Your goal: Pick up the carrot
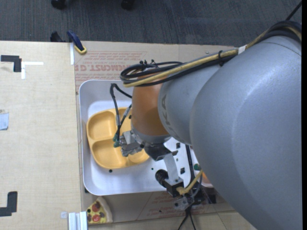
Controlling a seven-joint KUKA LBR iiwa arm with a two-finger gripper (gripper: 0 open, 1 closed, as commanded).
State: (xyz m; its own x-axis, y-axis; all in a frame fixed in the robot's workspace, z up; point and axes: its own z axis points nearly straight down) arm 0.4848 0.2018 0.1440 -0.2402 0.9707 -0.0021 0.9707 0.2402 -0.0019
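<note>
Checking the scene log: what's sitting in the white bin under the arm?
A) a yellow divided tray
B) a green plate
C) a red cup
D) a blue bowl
A: a yellow tray with raised dividers splitting it into compartments lies in the white bin, partly covered by the arm.

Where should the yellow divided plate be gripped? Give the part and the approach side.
Probably its raised outer rim on the view's left, jaws coming down from above to straddle the thin lip. The yellow divided plate lies flat in the white bin, and the arm covers its right part.
</note>
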